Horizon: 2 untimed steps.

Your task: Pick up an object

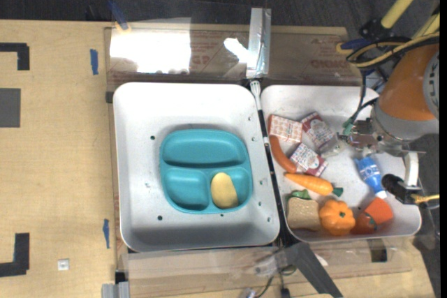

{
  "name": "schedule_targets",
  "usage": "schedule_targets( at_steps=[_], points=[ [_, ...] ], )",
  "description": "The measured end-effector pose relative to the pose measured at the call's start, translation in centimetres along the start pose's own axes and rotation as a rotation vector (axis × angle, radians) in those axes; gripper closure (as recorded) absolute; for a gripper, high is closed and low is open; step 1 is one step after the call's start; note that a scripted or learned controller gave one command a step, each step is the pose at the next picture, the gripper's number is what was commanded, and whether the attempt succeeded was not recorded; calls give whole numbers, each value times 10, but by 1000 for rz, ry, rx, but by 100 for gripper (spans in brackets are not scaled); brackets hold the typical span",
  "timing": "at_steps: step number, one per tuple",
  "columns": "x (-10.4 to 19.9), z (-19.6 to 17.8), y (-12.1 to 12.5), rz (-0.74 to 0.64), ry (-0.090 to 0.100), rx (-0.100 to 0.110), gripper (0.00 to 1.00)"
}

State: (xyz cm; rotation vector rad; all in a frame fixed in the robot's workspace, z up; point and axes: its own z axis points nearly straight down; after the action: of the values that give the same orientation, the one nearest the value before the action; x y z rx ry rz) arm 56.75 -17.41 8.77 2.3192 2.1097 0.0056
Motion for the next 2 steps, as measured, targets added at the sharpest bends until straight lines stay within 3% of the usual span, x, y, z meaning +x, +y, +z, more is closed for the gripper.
schedule_targets(
  at_steps=[1,2],
  points=[
    [1,-1,-59,5,1,0,0],
    [69,-1,-92,43,4,-1,0]
  ],
)
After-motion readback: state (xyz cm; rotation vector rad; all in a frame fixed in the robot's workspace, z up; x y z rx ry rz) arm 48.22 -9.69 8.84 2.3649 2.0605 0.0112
